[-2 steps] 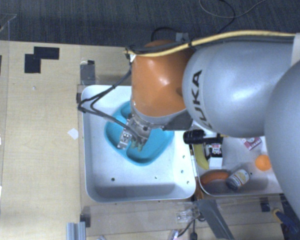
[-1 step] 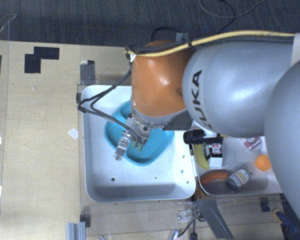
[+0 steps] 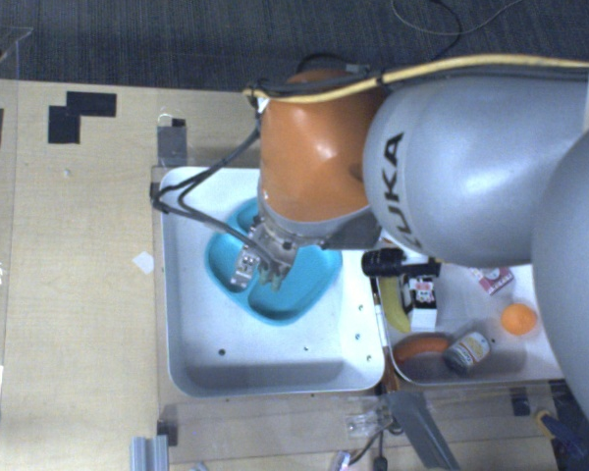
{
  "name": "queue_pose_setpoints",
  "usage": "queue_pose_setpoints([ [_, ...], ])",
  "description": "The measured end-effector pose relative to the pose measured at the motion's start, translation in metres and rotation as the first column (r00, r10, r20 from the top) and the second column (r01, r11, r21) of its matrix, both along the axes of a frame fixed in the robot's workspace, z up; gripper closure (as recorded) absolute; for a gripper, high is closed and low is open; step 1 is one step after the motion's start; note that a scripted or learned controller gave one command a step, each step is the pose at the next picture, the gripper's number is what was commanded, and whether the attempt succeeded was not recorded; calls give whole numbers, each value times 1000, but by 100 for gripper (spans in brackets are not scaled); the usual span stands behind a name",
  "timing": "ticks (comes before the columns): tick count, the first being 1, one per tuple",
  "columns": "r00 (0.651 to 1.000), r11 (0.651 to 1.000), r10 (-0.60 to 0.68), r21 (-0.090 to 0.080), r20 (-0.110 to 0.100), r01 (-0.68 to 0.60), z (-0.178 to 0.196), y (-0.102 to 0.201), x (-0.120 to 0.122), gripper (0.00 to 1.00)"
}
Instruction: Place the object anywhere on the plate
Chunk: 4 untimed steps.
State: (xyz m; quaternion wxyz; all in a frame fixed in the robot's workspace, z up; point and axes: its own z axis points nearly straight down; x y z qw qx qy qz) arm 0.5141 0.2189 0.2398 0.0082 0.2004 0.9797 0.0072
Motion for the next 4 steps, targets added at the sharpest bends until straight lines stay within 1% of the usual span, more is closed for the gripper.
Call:
queue_pose_setpoints([
  [1, 1000, 1000, 0, 0, 0, 0, 0, 0, 0, 0],
  [2, 983, 984, -180, -8, -16, 180, -63, -7, 3, 0],
  [3, 975, 975, -223, 8, 4, 223, -146, 8, -9, 0],
  [4, 944, 944, -331, 9, -13, 331, -132, -56, -25, 0],
])
